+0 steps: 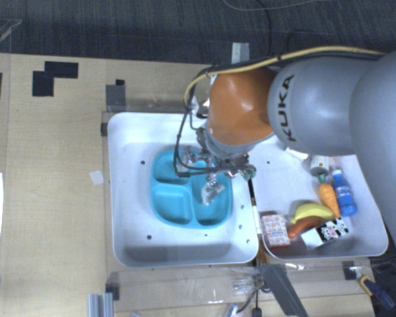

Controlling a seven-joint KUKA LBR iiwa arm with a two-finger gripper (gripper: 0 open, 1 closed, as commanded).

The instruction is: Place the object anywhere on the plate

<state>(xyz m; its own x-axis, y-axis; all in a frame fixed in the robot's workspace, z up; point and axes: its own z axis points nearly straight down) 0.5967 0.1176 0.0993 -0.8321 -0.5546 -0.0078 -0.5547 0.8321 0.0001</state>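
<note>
Over the left bin [129, 243] the arm [330, 98] reaches in from the right, its orange band [237, 107] above the wrist. The end effector [212, 189] hangs over the blue plate [175, 203], which lies in the middle of that bin and has separate compartments. I cannot tell how far it is open, or whether it has hold of anything; the metal parts blur against the plate's right compartment. The right bin [369, 240] holds a cluster near its near edge: a banana [312, 211], a carrot [327, 195], a blue bottle [344, 193], a small box [274, 230] and a patterned pack [334, 230]. Both bins sit on the table [46, 197].
</note>
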